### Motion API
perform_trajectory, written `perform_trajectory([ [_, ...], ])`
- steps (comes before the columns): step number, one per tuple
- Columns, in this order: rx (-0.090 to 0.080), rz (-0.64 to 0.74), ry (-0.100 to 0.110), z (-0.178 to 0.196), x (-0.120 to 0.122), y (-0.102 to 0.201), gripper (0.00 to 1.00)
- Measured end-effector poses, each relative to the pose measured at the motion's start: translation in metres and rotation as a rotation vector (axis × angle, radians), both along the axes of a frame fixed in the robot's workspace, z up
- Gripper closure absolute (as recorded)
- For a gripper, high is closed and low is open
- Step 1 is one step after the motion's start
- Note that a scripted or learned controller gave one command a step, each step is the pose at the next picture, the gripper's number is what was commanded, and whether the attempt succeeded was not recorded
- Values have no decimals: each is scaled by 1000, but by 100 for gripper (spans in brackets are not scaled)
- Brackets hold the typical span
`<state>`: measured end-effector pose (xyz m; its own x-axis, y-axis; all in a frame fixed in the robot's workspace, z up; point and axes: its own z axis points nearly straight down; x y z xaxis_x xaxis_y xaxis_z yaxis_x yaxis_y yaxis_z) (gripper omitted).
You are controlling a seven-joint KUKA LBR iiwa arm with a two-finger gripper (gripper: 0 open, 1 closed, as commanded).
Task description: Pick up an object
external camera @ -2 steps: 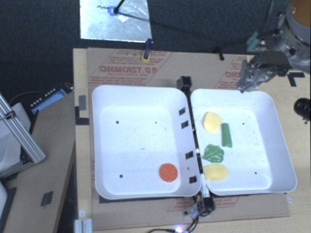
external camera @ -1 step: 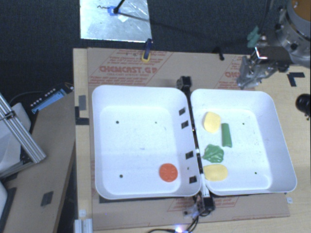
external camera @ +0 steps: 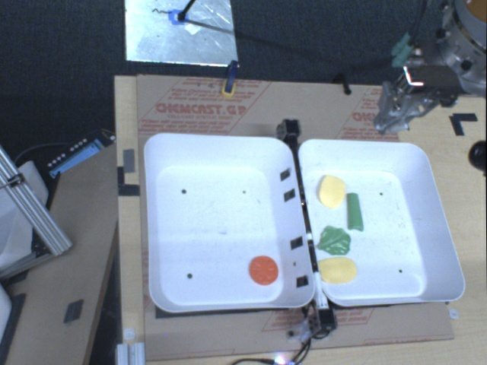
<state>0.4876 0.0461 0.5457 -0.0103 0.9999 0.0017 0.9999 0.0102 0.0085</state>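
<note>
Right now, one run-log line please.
hand: above right bin's far rim, holding nothing | right bin: four items | left bin: orange disc | pick: not begun

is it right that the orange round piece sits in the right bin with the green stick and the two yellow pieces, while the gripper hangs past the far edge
Not quite. The camera view shows the orange round piece in the left bin, alone. The green stick and two yellow pieces are in the right bin, and the gripper does hang past the far edge.
</note>
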Motion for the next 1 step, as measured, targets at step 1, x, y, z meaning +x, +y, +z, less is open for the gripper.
perform_trajectory([
  [1,1,3,-3,11,0,0,100],
])
